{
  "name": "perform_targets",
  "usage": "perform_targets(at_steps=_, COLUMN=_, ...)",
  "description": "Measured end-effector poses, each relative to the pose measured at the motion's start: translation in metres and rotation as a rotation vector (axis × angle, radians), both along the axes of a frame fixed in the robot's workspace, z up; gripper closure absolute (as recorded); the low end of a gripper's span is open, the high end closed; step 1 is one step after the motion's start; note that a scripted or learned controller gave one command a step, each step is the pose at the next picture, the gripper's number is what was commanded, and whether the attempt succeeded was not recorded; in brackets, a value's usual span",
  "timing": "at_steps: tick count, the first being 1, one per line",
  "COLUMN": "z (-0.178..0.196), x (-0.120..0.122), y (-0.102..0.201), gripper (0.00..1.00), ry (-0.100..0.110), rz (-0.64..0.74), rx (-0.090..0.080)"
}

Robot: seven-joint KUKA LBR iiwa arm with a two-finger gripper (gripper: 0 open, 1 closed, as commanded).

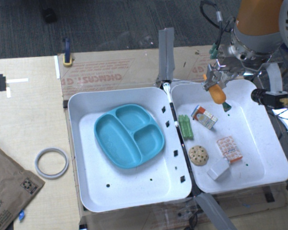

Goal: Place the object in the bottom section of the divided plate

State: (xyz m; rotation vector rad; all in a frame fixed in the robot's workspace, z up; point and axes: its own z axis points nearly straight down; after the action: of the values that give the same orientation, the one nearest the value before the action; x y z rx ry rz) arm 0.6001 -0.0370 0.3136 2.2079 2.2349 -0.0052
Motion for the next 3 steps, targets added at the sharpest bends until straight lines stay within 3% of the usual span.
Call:
perform_targets(at_steps=1, z=0.022, x=0.047, y=0.083, gripper=1.0, ry=0.001, rz=-0.026, rx=0.0)
perform_targets(at_steps=2, z=-0.012, x=0.013, y=0.18, gripper=1.0, ry=0.003, rz=0.097, rx=0.0)
perform_targets(at_steps=3, z=0.089, x=0.013, y=0.163, gripper=1.0, ry=0.0, rz=0.382, rx=0.0)
